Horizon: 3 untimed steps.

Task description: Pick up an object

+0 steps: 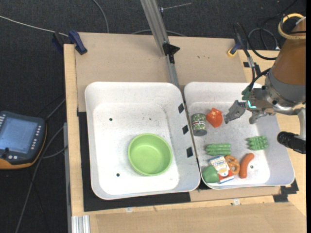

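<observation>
Gripper (239, 111) (jaw state unclear) over right bin (282, 176), beside red pepper (214, 117).

Two shallow white bins sit side by side on one desk (126, 57): the left bin (97, 101) and the right bin (284, 166). The left bin contains one green bowl (149, 154). The right bin contains seven items: one small can (198, 123), one red pepper-like piece (214, 117), two green vegetable pieces (217, 149) (256, 142), one sausage (247, 164), one pretzel (232, 162), and one small carton (221, 168).
</observation>
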### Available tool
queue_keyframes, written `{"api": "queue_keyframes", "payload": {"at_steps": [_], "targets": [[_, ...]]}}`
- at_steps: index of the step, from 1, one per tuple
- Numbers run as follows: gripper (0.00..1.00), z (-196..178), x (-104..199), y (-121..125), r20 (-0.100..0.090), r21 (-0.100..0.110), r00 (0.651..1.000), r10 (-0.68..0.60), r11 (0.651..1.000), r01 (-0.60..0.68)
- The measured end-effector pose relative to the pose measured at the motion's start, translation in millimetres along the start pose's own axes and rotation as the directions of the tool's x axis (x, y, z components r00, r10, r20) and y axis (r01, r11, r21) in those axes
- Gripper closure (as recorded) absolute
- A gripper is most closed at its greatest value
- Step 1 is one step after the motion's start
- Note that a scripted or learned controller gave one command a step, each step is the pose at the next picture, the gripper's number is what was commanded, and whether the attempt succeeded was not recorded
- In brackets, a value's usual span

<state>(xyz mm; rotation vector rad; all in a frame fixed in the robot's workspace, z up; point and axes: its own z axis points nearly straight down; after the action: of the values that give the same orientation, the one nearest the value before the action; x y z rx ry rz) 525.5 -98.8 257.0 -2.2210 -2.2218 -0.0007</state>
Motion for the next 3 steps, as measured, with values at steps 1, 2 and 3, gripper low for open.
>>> {"api": "queue_keyframes", "payload": {"at_steps": [1,2,3], "targets": [[0.0,0.0,0.0,0.0,0.0,0.0,1.0,0.0,1.0,0.0],[0.0,62.0,-0.8,-3.5,0.0,0.005,1.0,0.001,1.0,-0.001],[0.0,115.9,-11.0,-4.5,0.0,0.005,1.0,0.001,1.0,-0.001]]}}
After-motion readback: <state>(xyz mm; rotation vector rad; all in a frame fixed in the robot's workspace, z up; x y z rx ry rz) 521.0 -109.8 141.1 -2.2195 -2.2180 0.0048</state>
